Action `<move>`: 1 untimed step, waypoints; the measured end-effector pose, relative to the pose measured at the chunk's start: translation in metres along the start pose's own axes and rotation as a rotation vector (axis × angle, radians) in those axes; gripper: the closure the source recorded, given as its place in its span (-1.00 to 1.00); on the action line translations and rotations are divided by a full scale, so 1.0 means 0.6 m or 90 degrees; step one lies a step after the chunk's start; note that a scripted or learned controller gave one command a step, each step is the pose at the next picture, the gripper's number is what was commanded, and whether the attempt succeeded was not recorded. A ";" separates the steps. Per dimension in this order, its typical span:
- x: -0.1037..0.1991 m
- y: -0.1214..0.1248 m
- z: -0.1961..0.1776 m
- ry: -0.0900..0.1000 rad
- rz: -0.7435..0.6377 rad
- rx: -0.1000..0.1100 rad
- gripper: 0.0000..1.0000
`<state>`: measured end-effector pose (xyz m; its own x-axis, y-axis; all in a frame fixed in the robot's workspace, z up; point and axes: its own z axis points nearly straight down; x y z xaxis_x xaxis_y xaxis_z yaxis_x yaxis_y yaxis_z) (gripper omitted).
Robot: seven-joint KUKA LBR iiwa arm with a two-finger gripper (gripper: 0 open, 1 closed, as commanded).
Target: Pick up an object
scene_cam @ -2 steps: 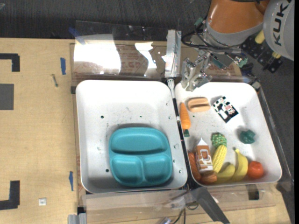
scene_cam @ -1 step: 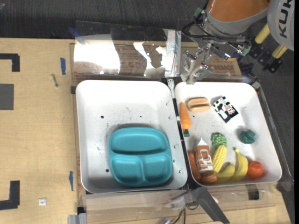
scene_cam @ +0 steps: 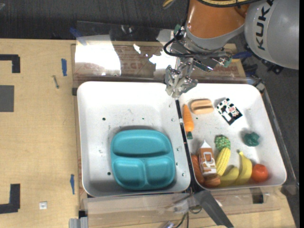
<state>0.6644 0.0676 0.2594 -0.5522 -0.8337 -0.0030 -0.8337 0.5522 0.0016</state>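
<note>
Camera view from above, and the pickings are all in the right bin. Take the hot dog as the marker: it lies near the far wall of that bin, bun pale, sausage showing along it. Just left of the hot dog and a little nearer us lies a carrot, running along the wall shared with the other bin. Right of the hot dog sits a black-and-white patterned block, tilted. Well nearer us than the hot dog there is a crowd in the bin's near corner: a small milk carton, a corn cob with a green broccoli floret at its far end, bananas, and an orange-red round fruit touching the bananas. A dark green lump sits apart, right of the broccoli.

The claw hangs beyond and left of the hot dog, over the far end of the wall between the bins, with nothing between its fingers; whether they stand apart or together I cannot tell from here. Above it rises the arm's orange band.

Left of the hot dog, across the wall, the left bin holds a teal divided tray. The tan worktop stretches beyond.
</note>
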 end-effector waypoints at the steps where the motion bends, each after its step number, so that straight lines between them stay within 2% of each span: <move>1: 0.092 -0.069 -0.071 -0.003 -0.099 0.007 1.00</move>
<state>0.6684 -0.0014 0.3019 -0.4168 -0.9090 -0.0074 -0.9089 0.4169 -0.0102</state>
